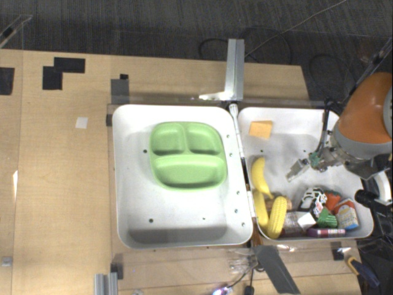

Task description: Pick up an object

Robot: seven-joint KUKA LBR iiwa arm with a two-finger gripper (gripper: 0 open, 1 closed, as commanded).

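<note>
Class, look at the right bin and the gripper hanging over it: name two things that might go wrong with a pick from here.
1. The gripper hangs over bare bin floor; closing here would likely grab nothing.
2. The banana, corn cob and small toys lie crowded together, so a grasp may catch two or knock neighbours aside.

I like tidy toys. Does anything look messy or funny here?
A little. The right bin has toys heaped in its near corner, the corn leaning on a banana. The green tray sits neatly.
</note>
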